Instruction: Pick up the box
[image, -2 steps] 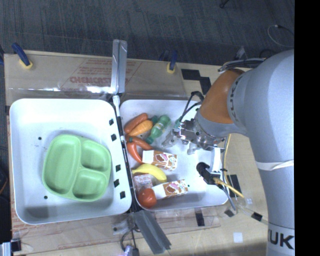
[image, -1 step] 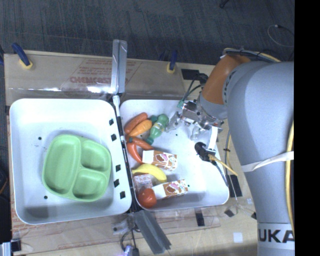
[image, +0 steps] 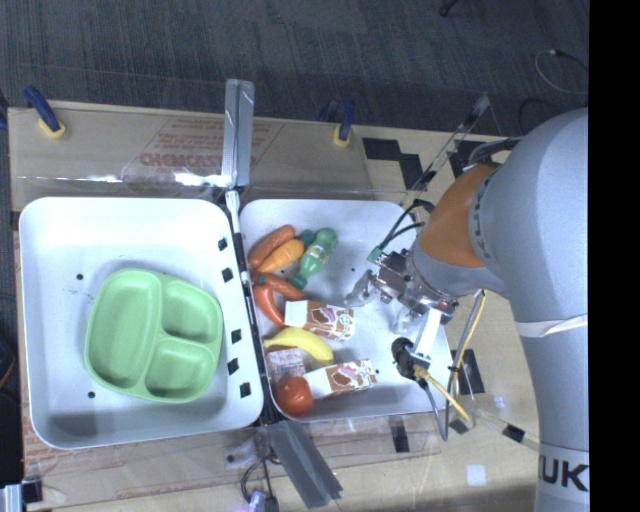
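Note:
Two small white cartons with red-orange print lie in the right bin (image: 395, 215). One box (image: 322, 319) lies mid-bin beside a red pepper; the other box (image: 340, 377) rests near the front wall, next to a tomato. My gripper (image: 368, 288) hangs low over bare bin floor, just right of and slightly behind the upper box, with a small gap between them. The grey arm with its orange band (image: 455, 225) comes in from the right.
Two carrots (image: 275, 250), a green bottle (image: 314, 250), a red pepper (image: 270, 297), a banana (image: 300, 344) and a tomato (image: 293, 395) crowd the right bin's left half. A green divided plate (image: 152, 335) sits in the left bin (image: 60, 230).

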